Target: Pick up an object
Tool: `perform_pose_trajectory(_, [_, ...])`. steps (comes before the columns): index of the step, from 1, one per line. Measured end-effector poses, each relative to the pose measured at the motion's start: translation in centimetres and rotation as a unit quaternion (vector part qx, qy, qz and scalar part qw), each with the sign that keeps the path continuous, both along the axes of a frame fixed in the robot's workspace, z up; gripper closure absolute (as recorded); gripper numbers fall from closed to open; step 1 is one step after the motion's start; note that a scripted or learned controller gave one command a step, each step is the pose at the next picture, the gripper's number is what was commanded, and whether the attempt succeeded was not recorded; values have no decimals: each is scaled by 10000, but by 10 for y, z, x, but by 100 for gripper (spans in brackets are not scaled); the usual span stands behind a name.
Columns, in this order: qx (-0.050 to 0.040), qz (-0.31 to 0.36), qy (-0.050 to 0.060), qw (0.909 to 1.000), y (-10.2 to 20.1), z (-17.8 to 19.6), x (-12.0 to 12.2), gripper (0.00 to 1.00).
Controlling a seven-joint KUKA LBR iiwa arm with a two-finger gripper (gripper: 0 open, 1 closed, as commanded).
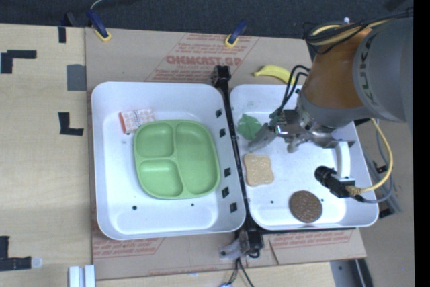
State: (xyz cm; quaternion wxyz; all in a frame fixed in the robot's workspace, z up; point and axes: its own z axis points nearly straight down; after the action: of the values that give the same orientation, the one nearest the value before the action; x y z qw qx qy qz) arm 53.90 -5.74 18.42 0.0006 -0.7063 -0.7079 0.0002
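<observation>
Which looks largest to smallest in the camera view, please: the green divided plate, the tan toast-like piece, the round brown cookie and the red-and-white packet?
1. Green divided plate, by far the largest.
2-4. Tan toast-like piece, round brown cookie and red-and-white packet look too alike to rank.

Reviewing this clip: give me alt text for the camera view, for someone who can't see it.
The grey and orange arm reaches from the right over the right bin, its gripper beside a small green item, with a tan slice and a brown disc nearer the camera. The left bin holds a green divided plate and a small packet.
</observation>
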Motion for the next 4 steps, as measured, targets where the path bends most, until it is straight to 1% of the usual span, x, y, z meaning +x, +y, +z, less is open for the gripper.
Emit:
perform_pose_trajectory(1, [-4,-4,-2,10000,-12,0,49,0])
perform_pose_trajectory(2, [-11,-14,7,10000,-83,-21,56,0])
perform_pose_trajectory(3, [-1,-13,9,10000,-62,-45,6,0])
perform_pose_trajectory(4, [-9,-16,6,10000,-159,-68,28,0])
